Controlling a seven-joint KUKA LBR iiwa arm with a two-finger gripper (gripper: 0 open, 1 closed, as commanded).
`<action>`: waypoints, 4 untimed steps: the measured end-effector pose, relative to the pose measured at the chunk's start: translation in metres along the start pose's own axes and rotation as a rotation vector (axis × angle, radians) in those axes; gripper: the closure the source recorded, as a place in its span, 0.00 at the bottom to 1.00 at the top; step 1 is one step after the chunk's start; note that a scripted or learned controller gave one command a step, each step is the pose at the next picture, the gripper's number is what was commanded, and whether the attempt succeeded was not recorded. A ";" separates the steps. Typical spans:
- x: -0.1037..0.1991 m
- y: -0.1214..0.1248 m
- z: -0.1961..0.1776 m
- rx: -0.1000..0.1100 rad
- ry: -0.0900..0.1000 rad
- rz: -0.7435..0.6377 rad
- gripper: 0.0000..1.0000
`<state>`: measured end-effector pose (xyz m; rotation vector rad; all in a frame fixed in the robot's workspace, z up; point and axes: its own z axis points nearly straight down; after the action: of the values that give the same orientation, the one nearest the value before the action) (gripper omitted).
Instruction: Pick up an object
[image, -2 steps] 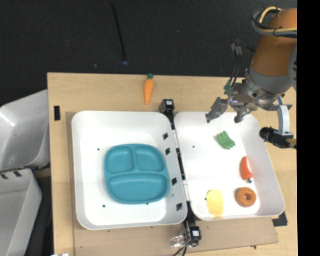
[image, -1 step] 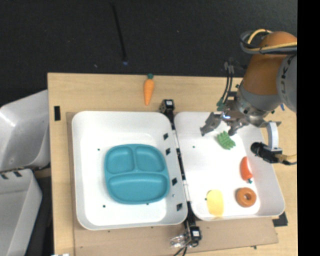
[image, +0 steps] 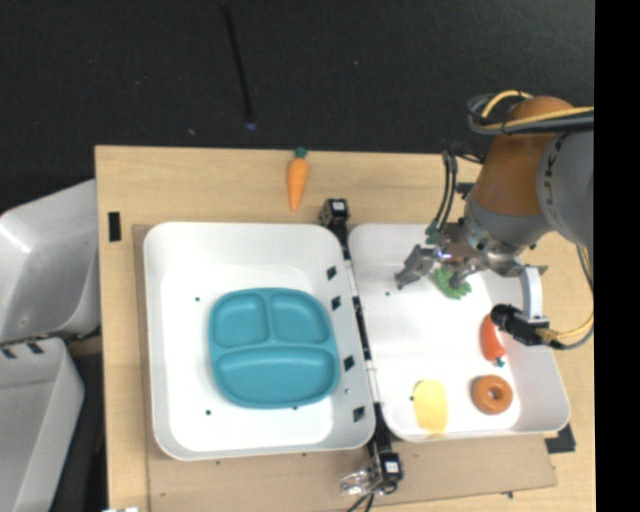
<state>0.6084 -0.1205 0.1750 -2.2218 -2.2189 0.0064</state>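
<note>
My gripper hangs low over the back part of the right bin, open, its fingers spread left and right. A small green object lies just under and in front of it, partly hidden by the gripper; nothing is held between the fingers. Further forward in the same bin lie a red-orange object, a brown doughnut and a yellow object.
The left bin holds a blue divided plate. An orange toy carrot lies on the wooden bench behind the bins. A cable runs from the wrist along the right bin's right rim.
</note>
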 end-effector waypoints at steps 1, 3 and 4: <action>-0.003 0.003 0.062 -0.002 0.000 0.001 0.00; -0.014 0.009 -0.002 -0.009 0.000 0.003 1.00; -0.015 0.010 -0.047 -0.010 0.000 -0.002 1.00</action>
<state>0.6189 -0.1356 0.2221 -2.2245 -2.2260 -0.0049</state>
